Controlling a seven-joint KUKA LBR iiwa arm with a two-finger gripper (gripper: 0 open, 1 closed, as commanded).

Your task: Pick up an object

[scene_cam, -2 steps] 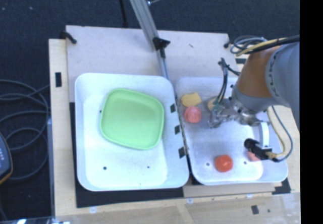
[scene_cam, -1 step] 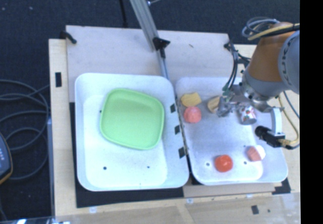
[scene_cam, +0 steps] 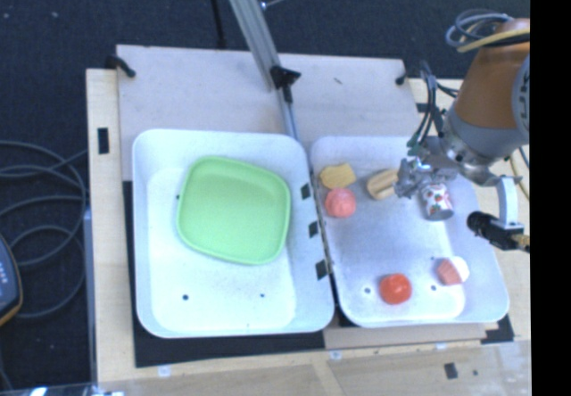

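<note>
Nearest the camera, at the six o'clock rim of the right bin (scene_cam: 482, 309), sit a red ball (scene_cam: 395, 288) and, at its three o'clock, a red-and-white piece (scene_cam: 451, 271). Up toward eleven o'clock in that bin lie a pink ball (scene_cam: 340, 203), a yellow lump (scene_cam: 337, 176) and a tan block (scene_cam: 383, 183). A green plate (scene_cam: 234, 210) fills the left bin (scene_cam: 152, 296).

The gripper (scene_cam: 434, 198) hangs low over the right bin, just at the tan block's three o'clock. Nothing can be seen gripped, and its state cannot be told from this slant. By my judgement the pick is not yet done: every object rests on the bin floor, so closing and lifting remain.
</note>
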